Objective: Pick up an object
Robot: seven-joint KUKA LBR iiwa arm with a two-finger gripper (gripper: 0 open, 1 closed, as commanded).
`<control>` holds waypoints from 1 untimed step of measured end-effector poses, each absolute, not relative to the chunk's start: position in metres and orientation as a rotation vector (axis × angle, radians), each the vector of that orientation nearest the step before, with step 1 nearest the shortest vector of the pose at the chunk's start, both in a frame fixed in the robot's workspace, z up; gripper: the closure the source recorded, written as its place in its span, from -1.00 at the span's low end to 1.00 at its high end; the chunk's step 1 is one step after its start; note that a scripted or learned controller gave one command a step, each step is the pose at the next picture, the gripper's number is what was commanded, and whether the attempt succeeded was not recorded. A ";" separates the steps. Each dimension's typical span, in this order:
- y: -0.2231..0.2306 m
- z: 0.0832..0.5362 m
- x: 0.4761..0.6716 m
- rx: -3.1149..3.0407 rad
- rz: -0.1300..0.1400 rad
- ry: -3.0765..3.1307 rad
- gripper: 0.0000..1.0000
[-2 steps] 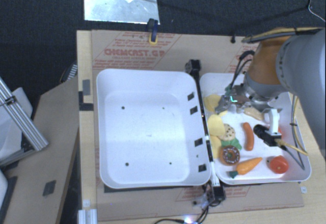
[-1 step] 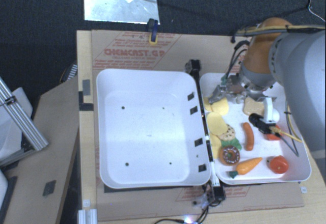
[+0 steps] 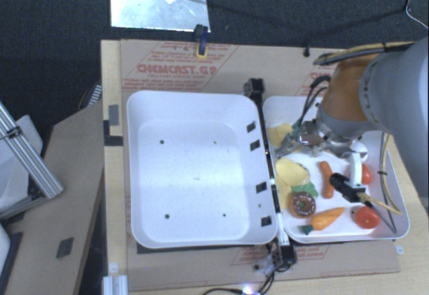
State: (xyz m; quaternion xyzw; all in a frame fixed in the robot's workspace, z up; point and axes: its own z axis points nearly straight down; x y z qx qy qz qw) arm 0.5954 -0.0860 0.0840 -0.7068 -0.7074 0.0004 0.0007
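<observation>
objects: small toy foods are seen in the right bin (image 3: 399, 188), lower right of frame: yellow piece (image 3: 291, 171), doughnut (image 3: 303, 204), carrot (image 3: 326, 218), tomato (image 3: 365, 218) | gripper (image 3: 293, 141): lowered over the bin's upper left part, beside a pale yellow piece (image 3: 280, 132); open/closed cannot be told | hidden: bin's upper part is covered by the arm (image 3: 375, 89) | left bin (image 3: 144, 173): white
</observation>
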 end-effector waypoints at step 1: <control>-0.086 0.096 0.598 -2.221 -0.004 -2.225 1.00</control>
